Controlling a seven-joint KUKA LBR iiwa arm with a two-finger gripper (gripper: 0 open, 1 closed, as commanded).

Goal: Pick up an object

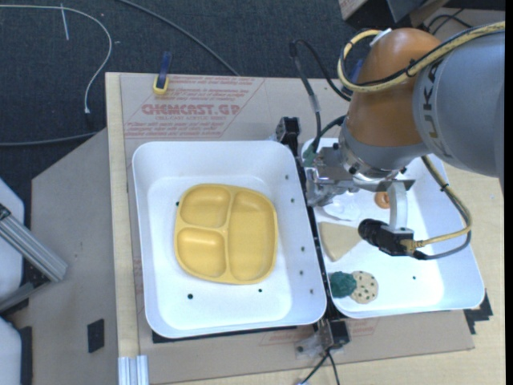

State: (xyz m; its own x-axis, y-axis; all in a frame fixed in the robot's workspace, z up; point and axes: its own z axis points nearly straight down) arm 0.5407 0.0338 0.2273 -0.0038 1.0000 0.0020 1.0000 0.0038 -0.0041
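My gripper [346, 192] low in right bin [449, 291], finger state indeterminate (wrist hides it), tan wedge [337, 237] just below, cookie [364, 285] further below, yellow tray [227, 233] to its left.

board [200, 107]: red print "chemcast gp" | arm [469, 95]: letters, partly hidden

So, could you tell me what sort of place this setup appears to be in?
Probably a robotics lab. A grey arm reaches over two white bins on a bench of cardboard sheeting, loose cables trail across dark carpet, and the items are toys, like the yellow divided plate.
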